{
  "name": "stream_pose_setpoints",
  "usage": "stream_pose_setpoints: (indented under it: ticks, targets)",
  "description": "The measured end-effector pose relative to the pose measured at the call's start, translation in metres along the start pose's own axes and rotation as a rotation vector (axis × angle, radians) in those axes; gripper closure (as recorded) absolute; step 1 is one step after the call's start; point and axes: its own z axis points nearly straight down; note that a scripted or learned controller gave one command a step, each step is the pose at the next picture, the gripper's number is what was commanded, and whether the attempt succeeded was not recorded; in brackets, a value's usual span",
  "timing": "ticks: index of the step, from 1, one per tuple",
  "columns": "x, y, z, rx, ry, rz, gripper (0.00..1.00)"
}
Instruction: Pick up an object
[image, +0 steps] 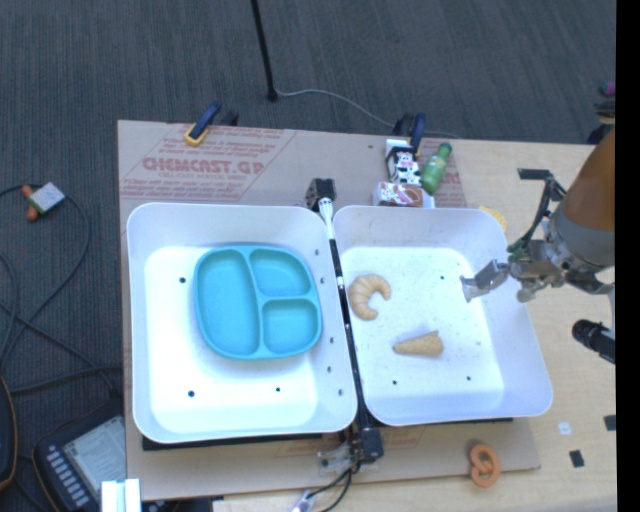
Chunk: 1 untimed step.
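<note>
- Two pickable items lie in the right bin (520, 385): a croissant (368, 295) toward its left side, a cone-shaped pastry piece (419, 345) nearer the middle-front. Both flat on the bin floor, apart from each other.
- Left bin (140, 300) holds a blue divided plate (257, 302), compartments look bare.
- Gripper (485, 281) sits over the right bin's right edge, reaching in from the arm (590, 215) side. Nothing between its parts that I can see.
- Gripper state: cannot tell, too small and at a bad angle.
- Gripper is well apart from the croissant and from the cone piece; not touching either.
- Progress: nothing lifted, grasp not yet made. Reads as the approach stage, early in the task.
- Left to do, as a judgement: travel left over one item, descend, close on it, lift clear of the bin.
- Cone piece looks like the nearer target; croissant is farther left, close to the divider between the bins.
- Off-task clutter on the bench (200, 160): green bottle (435, 167) behind the bins, orange ring (484, 463) at the front.
</note>
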Motion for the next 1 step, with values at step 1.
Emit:
stream_pose_setpoints:
  ticks: [1]
  targets:
    - [0.0118,-0.0383,0.1028,-0.005,0.009,-0.005,0.0]
